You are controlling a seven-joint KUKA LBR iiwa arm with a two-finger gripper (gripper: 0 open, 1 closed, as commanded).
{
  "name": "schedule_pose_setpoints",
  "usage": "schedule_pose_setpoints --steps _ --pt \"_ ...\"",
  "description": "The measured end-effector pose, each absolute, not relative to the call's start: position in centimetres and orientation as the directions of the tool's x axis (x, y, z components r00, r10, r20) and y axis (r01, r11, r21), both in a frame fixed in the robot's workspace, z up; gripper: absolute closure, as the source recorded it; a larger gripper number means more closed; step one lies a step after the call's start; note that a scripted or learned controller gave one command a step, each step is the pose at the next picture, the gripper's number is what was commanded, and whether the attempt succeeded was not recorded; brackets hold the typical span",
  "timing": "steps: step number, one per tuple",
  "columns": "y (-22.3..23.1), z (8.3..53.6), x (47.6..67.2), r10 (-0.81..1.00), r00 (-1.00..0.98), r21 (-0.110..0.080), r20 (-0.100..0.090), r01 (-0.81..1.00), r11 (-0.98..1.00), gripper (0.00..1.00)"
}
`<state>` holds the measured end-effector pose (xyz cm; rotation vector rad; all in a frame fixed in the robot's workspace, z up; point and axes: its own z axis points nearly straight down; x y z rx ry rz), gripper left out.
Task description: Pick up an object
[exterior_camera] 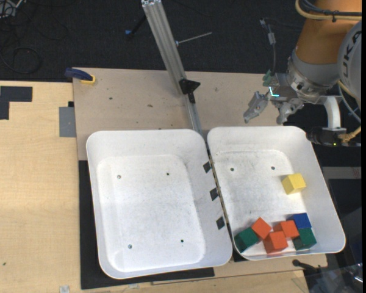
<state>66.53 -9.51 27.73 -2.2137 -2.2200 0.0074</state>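
Grey two-finger gripper (270, 111) hanging above far rim of right shallow white bin (329, 182), fingers spread wide, holding nothing; small yellow cube (293, 183) lying nearer camera, well apart; coloured blocks (278, 234) clustering at near edge

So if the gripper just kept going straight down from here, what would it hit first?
Probably the far rim of the right bin or the bench just behind it. The gripper hangs above that edge; depth is unclear. The blocks lie well nearer the camera.

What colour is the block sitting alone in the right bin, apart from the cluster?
Yellow: the lone block shows clearly in the camera view.
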Motion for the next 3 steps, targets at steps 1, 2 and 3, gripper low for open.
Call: schedule_pose_setpoints --steps 1,2,3 --pt "-9.5 28.0 66.6 1.0 -0.005 -0.003 0.0 1.0 0.005 0.0" --pt "-9.4 23.5 66.0 1.0 -0.002 -0.008 0.0 1.0 0.002 0.0" --pt "-8.8 18.9 66.5 1.0 -0.004 -0.008 0.001 1.0 0.004 0.0"
